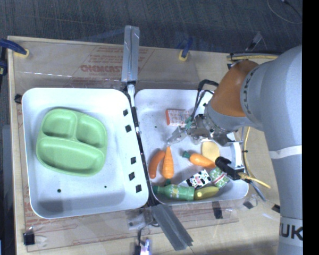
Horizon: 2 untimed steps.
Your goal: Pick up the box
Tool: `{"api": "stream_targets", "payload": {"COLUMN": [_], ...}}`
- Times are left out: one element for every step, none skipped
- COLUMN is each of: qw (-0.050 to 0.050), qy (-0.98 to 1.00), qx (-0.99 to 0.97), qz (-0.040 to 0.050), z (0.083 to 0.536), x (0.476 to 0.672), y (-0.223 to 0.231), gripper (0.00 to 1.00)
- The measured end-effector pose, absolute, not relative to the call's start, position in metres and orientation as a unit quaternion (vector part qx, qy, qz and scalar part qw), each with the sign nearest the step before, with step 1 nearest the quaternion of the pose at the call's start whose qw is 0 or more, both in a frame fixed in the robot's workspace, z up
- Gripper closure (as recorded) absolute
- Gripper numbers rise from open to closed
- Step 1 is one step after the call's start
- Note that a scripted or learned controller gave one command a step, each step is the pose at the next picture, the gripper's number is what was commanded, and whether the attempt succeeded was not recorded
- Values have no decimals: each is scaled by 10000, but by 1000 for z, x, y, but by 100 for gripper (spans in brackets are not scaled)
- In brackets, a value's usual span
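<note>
The box is small, red and white, and lies flat near the back of the right bin. My gripper hangs over that bin just in front of and slightly right of the box, close to it. The box rests on the bin floor, apart from the gripper. The grey arm with its orange band comes in from the right and hides the bin's right rear part.
Two orange carrots lie left of centre in the right bin and a third beside a yellow round piece. A green bottle and a black-and-white item line the front wall. The left bin holds a green divided tray.
</note>
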State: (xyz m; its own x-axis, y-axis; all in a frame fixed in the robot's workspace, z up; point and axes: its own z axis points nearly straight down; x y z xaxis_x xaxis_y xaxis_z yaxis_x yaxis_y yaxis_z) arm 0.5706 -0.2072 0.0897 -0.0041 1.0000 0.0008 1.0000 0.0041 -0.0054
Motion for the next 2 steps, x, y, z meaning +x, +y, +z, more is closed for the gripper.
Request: {"api": "stream_targets", "payload": {"qw": [17, -38], "qy": [-7131, -6289], "qx": [-7011, -7775], "qz": [10, -5], "z": [113, 97], "x": [641, 645], "y": [-210, -190], "gripper": [0, 0]}}
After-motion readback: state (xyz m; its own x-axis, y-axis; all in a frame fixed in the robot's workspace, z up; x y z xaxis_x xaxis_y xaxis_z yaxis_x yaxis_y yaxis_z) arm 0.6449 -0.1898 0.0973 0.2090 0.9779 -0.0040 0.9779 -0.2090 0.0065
